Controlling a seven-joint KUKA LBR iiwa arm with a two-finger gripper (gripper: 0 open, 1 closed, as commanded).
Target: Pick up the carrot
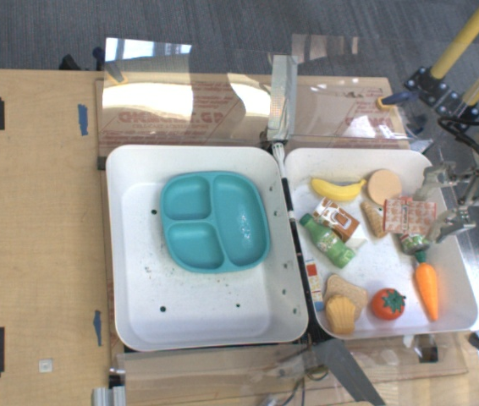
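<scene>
camera view: carrot lies in right bin beside tomato.

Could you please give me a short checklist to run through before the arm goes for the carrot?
1. Carrot in sight, in the right bin: ok.
2. Carrot lies apart from the tomato: ok.
3. Room at the carrot's green top: not ok, a red-and-white packet sits just beyond it.
4. Room on the carrot's outer side: not ok, it lies close along the bin's right wall.
5. Gripper placed over the carrot: not ok, it sits near the bin's right rim, beyond the carrot's top.
6. Gripper open and ready: cannot tell.
</scene>
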